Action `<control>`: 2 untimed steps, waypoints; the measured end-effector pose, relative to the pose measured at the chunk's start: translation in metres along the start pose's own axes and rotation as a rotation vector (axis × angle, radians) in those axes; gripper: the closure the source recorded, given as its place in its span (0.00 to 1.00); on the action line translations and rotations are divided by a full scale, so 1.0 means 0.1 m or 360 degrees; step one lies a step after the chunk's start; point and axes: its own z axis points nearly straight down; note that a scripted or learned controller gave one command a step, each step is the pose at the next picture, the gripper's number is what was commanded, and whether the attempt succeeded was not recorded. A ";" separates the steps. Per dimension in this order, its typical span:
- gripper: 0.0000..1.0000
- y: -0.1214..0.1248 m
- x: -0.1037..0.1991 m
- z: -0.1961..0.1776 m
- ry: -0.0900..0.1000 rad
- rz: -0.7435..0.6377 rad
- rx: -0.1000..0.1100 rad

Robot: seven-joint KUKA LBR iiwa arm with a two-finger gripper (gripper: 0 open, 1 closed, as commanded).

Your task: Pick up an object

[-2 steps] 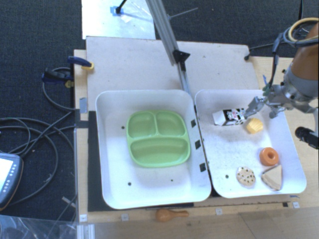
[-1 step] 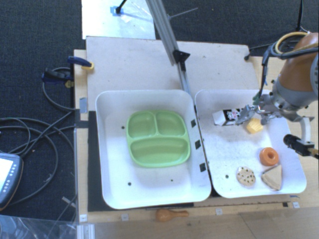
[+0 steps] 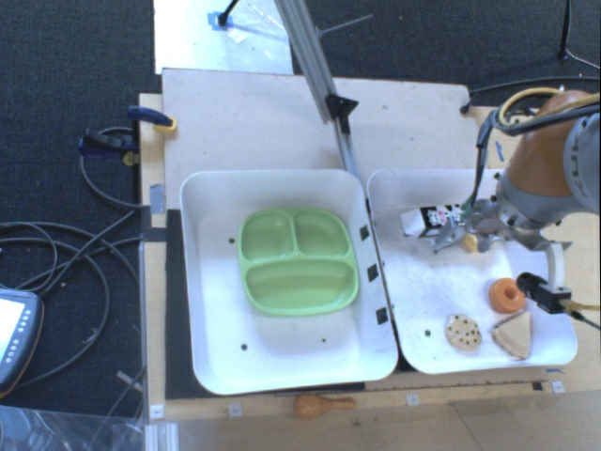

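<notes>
My gripper (image 3: 450, 236) hangs low over the back of the right bin (image 3: 413, 280), reaching in from the right. A small black-and-white box (image 3: 425, 219) lies just to its left, touching it or very close to it. A small yellow piece (image 3: 468, 242) shows right beside the gripper. Nearer the front of the same bin lie an orange ring (image 3: 507, 295), a speckled cookie (image 3: 463, 333) and a tan sandwich wedge (image 3: 514, 334). In the left bin (image 3: 202, 280) sits a green divided plate (image 3: 299, 259).
A slanted metal pole (image 3: 310, 50) crosses the bench behind the bins and ends near the bins' shared wall. A blue and yellow clamp (image 3: 141, 120) and cables (image 3: 56, 252) lie off the left edge. A tan wooden piece (image 3: 324, 404) rests in front of the bins.
</notes>
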 end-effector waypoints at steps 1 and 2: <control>1.00 0.02 -0.01 -0.14 -0.0002 0.0000 -0.0012; 1.00 0.11 -0.09 -0.70 -0.0006 -0.0005 -0.0018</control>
